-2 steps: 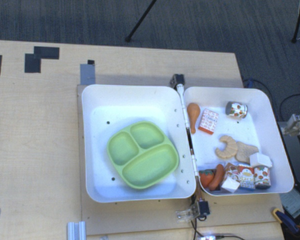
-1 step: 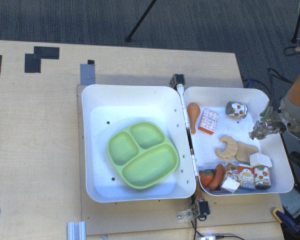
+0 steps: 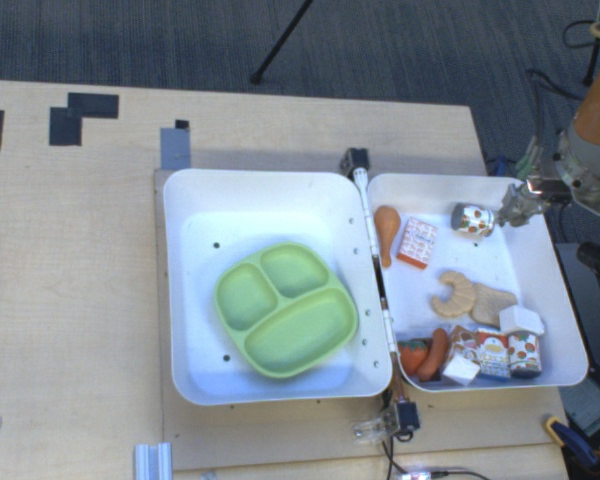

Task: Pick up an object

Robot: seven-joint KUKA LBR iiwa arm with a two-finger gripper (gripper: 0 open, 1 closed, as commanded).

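The right bin [image 3: 565, 298] holds several small items. Along its far side are an orange carrot [image 3: 386, 226], a red and white carton [image 3: 416, 243] and a small patterned can [image 3: 471, 220] lying on its side. My gripper [image 3: 513, 208] sits low at the bin's far right, right beside the can. Whether it touches the can is unclear. Further forward lie a croissant [image 3: 457, 293], a toast slice [image 3: 493, 306], a white block [image 3: 521, 320], printed boxes [image 3: 498, 354], a sausage [image 3: 437, 352] and a red vegetable [image 3: 414, 356].
A green divided plate [image 3: 285, 309] lies in the left bin [image 3: 195, 268]. A ridge [image 3: 372, 258] separates the two bins. The arm's orange band [image 3: 598, 118] enters from the right edge. The wooden bench [image 3: 70, 298] stretches to the left.
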